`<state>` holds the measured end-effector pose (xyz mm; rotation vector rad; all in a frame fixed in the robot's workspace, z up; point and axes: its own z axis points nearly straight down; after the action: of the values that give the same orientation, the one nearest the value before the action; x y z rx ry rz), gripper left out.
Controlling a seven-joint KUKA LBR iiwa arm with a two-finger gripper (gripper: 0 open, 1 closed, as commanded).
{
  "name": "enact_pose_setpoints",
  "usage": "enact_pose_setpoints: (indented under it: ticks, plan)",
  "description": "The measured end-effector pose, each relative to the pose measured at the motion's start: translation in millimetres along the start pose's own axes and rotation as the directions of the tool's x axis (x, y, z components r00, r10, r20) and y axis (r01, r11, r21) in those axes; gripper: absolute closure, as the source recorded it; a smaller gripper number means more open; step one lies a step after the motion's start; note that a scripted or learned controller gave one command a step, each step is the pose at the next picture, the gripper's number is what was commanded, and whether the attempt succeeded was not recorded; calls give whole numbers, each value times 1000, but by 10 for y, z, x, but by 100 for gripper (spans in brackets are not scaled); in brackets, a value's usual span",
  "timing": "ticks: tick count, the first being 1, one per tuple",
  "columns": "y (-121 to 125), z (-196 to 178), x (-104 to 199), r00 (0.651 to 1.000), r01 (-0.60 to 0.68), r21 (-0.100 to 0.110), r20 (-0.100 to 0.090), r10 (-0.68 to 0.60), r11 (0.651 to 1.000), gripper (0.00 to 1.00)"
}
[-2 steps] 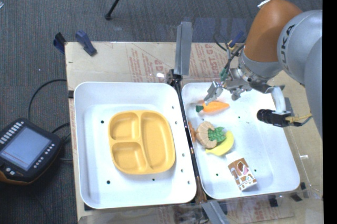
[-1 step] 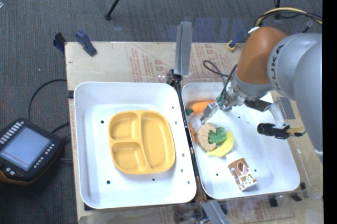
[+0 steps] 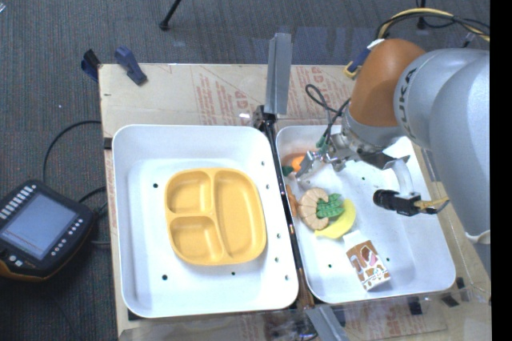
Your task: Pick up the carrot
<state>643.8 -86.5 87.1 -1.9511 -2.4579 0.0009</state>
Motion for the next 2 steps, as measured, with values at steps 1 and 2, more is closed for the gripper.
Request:
enact_pose_setpoints:
  ticks: [1, 2]
  plan:
    - [-8, -460, -84, 999, -45, -6, 3, 45, 999, 0]
    - [-16, 31, 17, 997, -75, 5, 0, 75, 997, 0]
